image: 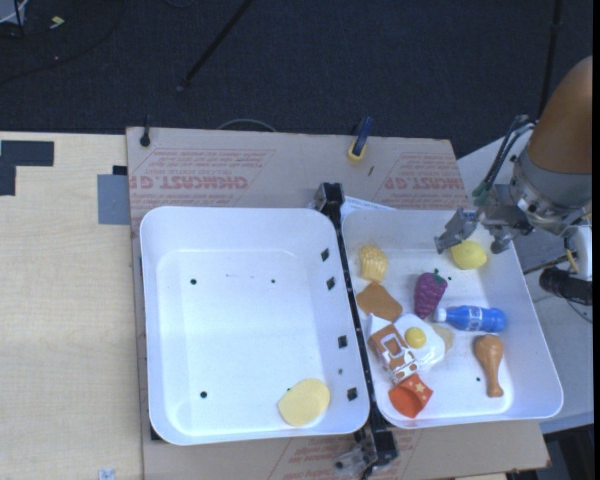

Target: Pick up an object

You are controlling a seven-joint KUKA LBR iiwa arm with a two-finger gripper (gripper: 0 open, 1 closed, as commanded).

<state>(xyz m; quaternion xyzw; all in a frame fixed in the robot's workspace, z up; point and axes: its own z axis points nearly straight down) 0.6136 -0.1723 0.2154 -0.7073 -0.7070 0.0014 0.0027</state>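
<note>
Camera view, lemon [469, 256] between open end effector [477, 234] fingers

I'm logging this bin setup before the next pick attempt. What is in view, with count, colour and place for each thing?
Bins: 2, white, side by side on the bench.
Flat round piece: 1, pale yellow, left bin, near corner by the divider.
Corn: 1, yellow, right bin, far left part.
Lemon: 1, yellow, right bin, far side, between the fingers.
Grapes: 1, purple, right bin, middle.
Bottle: 1, blue, right bin, lying right of the grapes.
Drumstick: 1, brown, right bin, near right.
Toast: 1, brown, right bin, left side.
Fried egg: 1, white with yellow yolk, right bin, middle.
Fries carton: 1, red, right bin, near edge.
Clamp: 1, blue and yellow, far cardboard edge.
Gripper: 1, grey, over the lemon.
</note>
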